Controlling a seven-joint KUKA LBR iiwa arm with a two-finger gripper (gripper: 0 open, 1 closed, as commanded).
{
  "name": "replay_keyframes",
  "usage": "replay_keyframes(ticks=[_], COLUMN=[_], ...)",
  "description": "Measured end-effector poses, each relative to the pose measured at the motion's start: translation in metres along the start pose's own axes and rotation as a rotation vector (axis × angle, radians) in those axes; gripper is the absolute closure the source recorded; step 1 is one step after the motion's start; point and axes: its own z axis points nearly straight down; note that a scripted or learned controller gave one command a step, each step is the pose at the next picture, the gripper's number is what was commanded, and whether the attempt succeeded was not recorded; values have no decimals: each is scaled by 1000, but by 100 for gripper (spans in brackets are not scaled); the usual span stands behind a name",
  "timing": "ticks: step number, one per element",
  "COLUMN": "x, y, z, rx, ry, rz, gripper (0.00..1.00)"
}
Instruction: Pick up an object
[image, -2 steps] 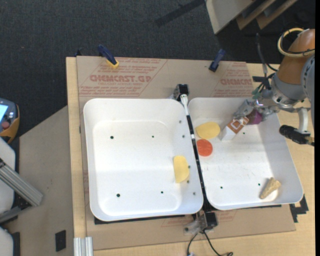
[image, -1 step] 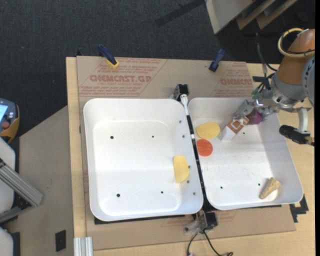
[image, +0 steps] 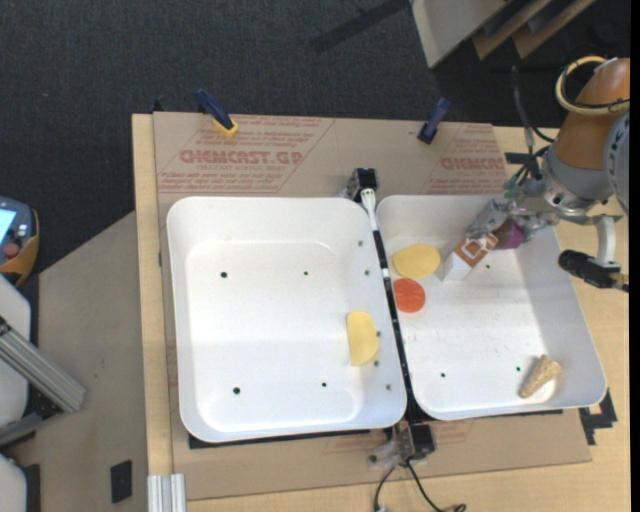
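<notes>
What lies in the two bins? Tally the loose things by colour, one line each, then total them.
Yellow: 2, one in the left bin, one in the right bin
Red-orange: 1, a round piece
Tan: 1, near the right bin's front corner
White and orange: 1, a small block by the gripper
Total: 5
</notes>
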Motion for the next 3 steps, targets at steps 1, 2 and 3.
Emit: replay_keyframes(ticks=[1,2,3], x=[-3,17,64], y=[-3,-2,-43], z=[-14,-233,-356], rx=[-4,-20,-15], ry=[-11,-20,-16], rz=[2,1,-1], gripper=[0,0,0])
